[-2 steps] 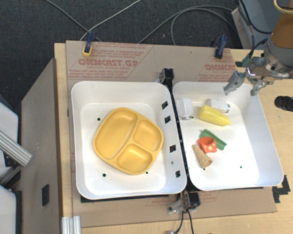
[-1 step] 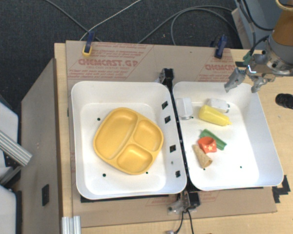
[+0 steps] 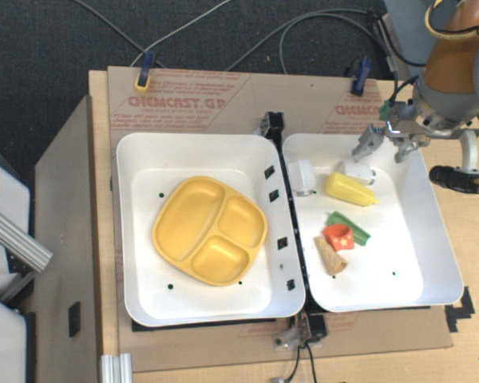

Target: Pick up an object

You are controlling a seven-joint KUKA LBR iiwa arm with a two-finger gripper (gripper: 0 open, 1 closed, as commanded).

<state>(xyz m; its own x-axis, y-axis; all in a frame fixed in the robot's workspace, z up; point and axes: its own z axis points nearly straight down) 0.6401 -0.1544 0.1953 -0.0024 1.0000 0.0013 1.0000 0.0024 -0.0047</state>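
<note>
Above right bin [image 3: 431,214] | claw [image 3: 386,145] spread, holding nothing | yellow piece [image 3: 350,189] just below, white item [image 3: 302,176] perhaps beside

Bench [image 3: 223,94] topped with printed cardboard; two white bins, left bin [image 3: 132,214] and right bin [image 3: 431,238], touching side by side

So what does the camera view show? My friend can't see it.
A grey and orange robot arm's gripper hangs over the right white bin, above a yellow toy, red and green pieces and a brown one. The left bin holds a yellow divided plate.
</note>
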